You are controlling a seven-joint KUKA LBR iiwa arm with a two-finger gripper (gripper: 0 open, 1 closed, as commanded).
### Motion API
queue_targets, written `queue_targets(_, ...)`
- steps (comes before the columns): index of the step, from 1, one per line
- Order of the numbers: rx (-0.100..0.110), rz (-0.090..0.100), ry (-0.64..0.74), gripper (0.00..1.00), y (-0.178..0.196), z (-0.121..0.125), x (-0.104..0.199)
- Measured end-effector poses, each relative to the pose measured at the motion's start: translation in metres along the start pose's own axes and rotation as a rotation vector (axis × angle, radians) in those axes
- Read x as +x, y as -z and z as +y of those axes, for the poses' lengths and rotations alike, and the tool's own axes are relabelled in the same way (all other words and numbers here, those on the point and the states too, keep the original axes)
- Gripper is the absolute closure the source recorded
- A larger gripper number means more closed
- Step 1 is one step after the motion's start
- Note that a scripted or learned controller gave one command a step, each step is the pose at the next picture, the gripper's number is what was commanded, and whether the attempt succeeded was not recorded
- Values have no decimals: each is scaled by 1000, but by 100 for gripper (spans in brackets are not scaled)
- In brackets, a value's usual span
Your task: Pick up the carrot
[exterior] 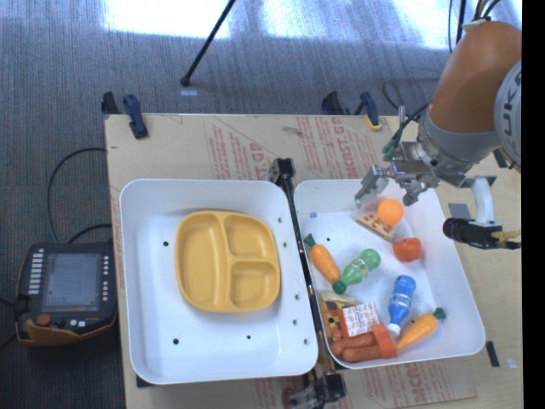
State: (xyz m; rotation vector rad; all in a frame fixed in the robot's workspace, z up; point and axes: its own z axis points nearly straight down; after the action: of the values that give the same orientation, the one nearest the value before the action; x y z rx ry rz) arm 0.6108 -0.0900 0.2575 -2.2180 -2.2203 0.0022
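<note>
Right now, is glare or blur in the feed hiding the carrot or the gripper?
Camera view: the bright blown-out patch lies on the floor at the top, off the bench. The right bin is evenly lit with soft shadows; the carrot by its left wall reads sharp. A second carrot is also clear. The gripper looks slightly soft against the white; its fingers appear spread above an orange ball.
</note>
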Motion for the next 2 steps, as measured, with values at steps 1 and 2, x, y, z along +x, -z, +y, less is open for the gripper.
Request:
queue_targets(1, 3, 0, 27, 0, -71, -35, 73)
queue_targets(2, 1, -1, 80, 0, -165, -19, -13)
